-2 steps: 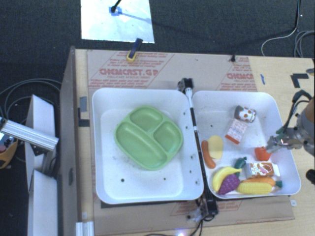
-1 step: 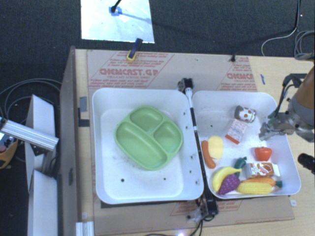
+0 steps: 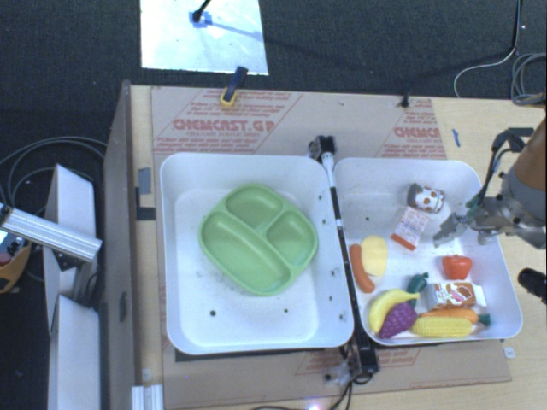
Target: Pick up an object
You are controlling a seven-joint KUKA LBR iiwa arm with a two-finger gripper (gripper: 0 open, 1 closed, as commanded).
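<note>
Plate (image 3: 258, 239), one; bins (image 3: 197, 331), two.

A grey robot arm (image 3: 526, 186) reaches in from the right edge of the view, its bulky wrist section sloping down and to the left. At its end, the gripper (image 3: 453, 226) points leftward, low in the scene. Its metal fingers (image 3: 446, 229) appear slightly spread, with nothing visible between them. A dark cable loops above the wrist.
</note>
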